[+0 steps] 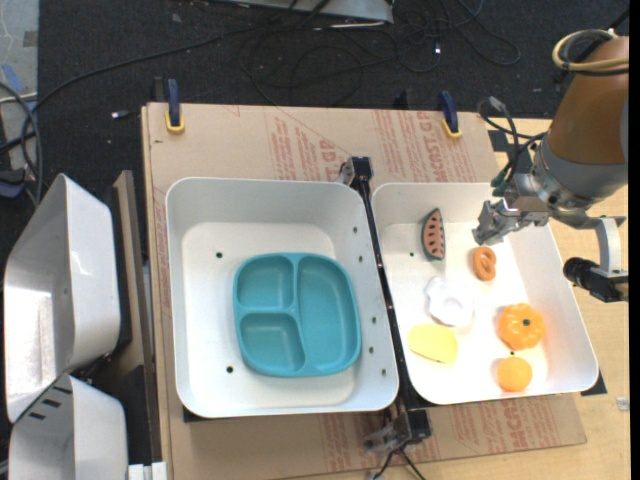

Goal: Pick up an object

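Teal tray point(296, 314), white bins point(190, 268), orange pumpkin point(521, 326), yellow wedge point(433, 344) (pale).

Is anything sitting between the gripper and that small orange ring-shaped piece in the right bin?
Nothing visible does. The gripper hangs over the right bin, just above and to the right of the orange ring piece. The watermelon slice lies off to the left, the white piece nearer the camera.
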